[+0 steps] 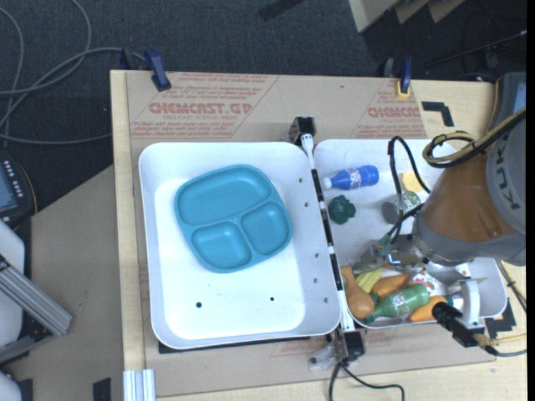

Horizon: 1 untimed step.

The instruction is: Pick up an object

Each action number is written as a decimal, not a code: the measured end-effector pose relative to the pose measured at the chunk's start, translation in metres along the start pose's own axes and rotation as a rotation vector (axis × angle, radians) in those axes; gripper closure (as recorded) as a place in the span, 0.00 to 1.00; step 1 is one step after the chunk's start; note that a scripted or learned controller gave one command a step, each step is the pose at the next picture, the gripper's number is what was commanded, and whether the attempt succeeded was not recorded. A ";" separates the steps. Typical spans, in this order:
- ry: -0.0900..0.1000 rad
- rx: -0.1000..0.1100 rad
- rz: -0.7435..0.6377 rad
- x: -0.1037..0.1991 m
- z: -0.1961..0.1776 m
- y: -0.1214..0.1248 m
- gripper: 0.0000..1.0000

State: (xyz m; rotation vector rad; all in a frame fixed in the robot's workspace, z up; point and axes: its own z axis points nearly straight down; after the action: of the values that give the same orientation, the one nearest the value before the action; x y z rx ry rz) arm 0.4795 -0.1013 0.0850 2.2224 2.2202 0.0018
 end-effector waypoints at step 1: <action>-0.001 0.000 0.000 0.001 0.000 0.000 0.00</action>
State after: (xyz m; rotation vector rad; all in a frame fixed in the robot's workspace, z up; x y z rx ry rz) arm 0.4796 -0.1000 0.0846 2.2213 2.2202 0.0016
